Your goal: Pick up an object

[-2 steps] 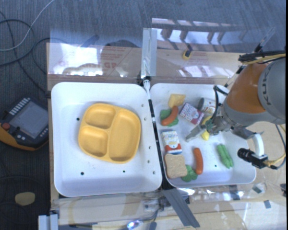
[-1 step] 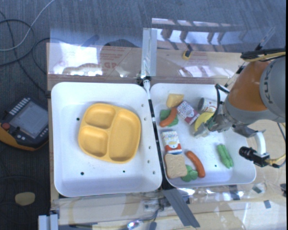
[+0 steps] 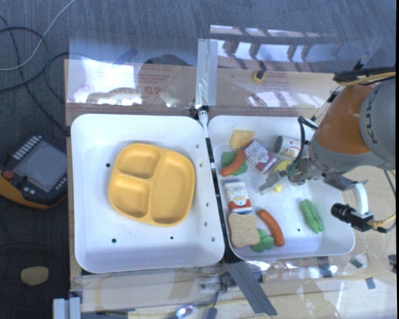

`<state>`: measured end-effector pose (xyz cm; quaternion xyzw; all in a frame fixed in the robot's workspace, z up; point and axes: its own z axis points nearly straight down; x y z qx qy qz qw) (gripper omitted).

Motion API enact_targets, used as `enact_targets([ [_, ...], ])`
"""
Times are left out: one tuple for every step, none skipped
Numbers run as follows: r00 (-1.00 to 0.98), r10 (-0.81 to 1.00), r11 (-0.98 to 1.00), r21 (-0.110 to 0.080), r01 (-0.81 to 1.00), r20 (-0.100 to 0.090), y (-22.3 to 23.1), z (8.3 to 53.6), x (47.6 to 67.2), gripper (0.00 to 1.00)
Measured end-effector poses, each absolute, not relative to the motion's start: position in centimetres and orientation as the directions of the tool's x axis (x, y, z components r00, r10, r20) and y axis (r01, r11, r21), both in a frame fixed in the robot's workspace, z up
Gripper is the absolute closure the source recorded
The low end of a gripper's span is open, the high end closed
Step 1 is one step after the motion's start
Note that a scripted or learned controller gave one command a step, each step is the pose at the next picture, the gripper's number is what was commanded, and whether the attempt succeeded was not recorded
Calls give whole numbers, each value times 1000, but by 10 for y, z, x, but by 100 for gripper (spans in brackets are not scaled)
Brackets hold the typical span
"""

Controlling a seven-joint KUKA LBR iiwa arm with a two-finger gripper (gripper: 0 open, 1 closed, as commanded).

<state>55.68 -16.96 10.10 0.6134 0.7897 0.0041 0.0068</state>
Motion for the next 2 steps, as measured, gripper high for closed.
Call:
enact_targets([
  [-247,969,247,15,969,-5,-169,109,557,100],
  [16,1000,-16,17,1000,1,-177,92,531,100],
])
